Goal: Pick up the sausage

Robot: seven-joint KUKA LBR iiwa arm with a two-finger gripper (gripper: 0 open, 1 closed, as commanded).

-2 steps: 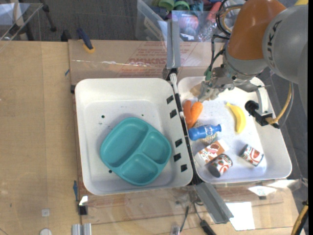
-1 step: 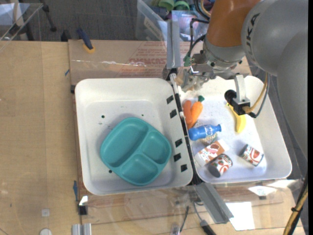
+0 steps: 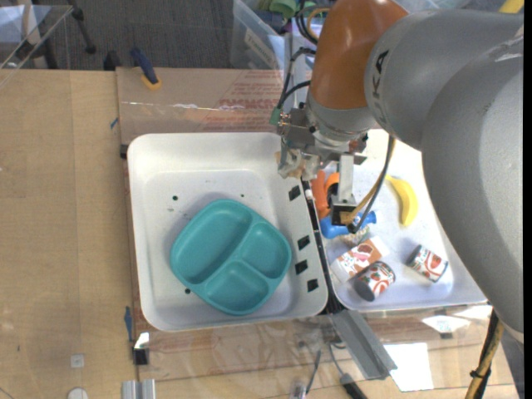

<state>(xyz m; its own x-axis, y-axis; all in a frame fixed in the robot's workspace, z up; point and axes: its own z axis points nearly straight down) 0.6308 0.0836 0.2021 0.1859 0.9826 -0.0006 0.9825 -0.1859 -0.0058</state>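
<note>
My gripper (image 3: 314, 175) hangs over the left edge of the right bin (image 3: 440, 293), close to the wall between the two bins. Just below it lies a reddish-orange elongated piece (image 3: 322, 198) that looks like the sausage, partly hidden by the gripper body. The view does not show whether the gripper touches or holds it. The grey arm with its orange band comes in from the upper right and covers much of the right bin.
A teal divided plate (image 3: 231, 257) lies in the left bin (image 3: 154, 223). The right bin also holds a yellow banana (image 3: 405, 199), a blue piece (image 3: 353, 224), a red-and-white carton (image 3: 359, 258) and two small cans (image 3: 376, 279) (image 3: 428, 263). A clear tub of toys (image 3: 274, 7) stands behind.
</note>
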